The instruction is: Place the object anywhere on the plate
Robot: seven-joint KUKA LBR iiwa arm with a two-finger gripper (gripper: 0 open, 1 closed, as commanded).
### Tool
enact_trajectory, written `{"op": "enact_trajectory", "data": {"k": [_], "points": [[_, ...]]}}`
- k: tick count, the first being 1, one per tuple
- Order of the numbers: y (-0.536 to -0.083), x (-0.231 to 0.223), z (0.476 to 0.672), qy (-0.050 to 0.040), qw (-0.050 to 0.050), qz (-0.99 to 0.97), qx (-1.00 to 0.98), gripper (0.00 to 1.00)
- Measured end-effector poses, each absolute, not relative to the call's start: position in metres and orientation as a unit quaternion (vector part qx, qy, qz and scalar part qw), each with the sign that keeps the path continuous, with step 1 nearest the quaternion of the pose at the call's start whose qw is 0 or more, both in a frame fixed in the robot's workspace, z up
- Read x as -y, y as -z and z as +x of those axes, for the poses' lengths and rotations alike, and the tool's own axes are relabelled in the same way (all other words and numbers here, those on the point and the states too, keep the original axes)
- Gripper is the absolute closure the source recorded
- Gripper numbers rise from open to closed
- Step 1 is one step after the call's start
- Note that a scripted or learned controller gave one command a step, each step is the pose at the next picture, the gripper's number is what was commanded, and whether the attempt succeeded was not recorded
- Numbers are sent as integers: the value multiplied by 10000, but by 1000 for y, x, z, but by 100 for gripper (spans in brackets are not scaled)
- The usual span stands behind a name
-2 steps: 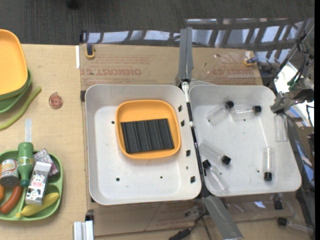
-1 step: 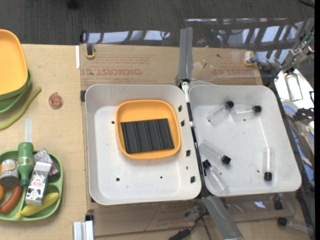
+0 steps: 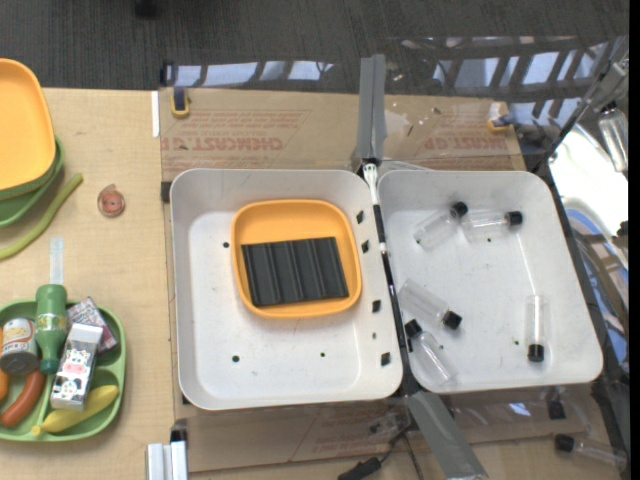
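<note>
Quick look from my side. The plate (image 3: 296, 209) is orange-yellow, squarish with rounded corners, and sits in the upper middle of the left bin (image 3: 200, 298). A dark grey ribbed slab (image 3: 295, 271) lies flat on it, covering most of its middle.

The right bin (image 3: 485, 278) holds five clear little tubes with black caps, all lying on their sides and none touching the plate:
- two up top, one (image 3: 438, 228) just beside the other (image 3: 488, 224)
- two near the left wall, one (image 3: 430, 306) above the other (image 3: 428, 353)
- one (image 3: 535, 326) over by the right wall, cap pointing down the frame

As for my pincer, I honestly can't tell if it's spread or pressed together.

Both bins sit on printed brown cardboard (image 3: 260, 133). Left of that is a light wood table (image 3: 110, 268) with a green dish (image 3: 100, 408) of toy food, a yellow dish (image 3: 20, 128) stacked on a green one, and a small pink round thing (image 3: 112, 201). Behind is dark carpet (image 3: 300, 8), with a metal frame (image 3: 520, 68) at the upper right.
</note>
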State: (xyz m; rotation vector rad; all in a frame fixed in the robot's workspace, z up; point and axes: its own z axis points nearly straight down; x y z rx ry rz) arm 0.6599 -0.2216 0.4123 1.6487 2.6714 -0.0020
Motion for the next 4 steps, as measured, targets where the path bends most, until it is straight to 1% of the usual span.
{"op": "enact_trajectory", "data": {"k": [1, 2, 3, 4], "points": [[-412, 221, 660, 6, 12, 5250, -8511, 0], [-330, 222, 660, 4, 7, 4349, -9005, 0], [-368, 223, 627, 2, 15, 3087, -9512, 0], [-391, 222, 632, 1, 27, 1129, -9936, 0]]}}
